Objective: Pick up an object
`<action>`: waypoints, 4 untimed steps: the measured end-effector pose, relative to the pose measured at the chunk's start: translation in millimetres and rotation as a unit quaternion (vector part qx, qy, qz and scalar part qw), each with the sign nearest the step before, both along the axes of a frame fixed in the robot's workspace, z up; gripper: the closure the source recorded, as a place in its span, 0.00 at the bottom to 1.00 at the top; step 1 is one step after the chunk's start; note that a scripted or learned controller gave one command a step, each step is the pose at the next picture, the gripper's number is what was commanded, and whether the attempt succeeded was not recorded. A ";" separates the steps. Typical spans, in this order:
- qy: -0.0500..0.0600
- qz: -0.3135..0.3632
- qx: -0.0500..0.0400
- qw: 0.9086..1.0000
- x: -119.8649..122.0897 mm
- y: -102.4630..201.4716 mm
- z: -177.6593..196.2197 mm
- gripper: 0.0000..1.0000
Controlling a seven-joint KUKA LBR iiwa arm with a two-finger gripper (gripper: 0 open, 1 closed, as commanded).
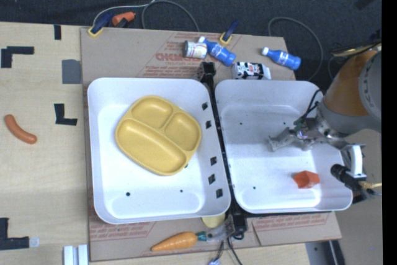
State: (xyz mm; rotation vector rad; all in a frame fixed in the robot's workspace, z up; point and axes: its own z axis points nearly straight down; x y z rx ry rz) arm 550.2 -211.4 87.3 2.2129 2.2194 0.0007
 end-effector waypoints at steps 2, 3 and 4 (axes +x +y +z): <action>-0.002 0.002 0.000 1.000 43.4 19.7 0.0 0.00; 0.000 0.002 0.001 1.000 60.6 96.8 -0.8 0.00; 0.001 0.000 0.002 1.000 89.7 115.1 -1.6 0.00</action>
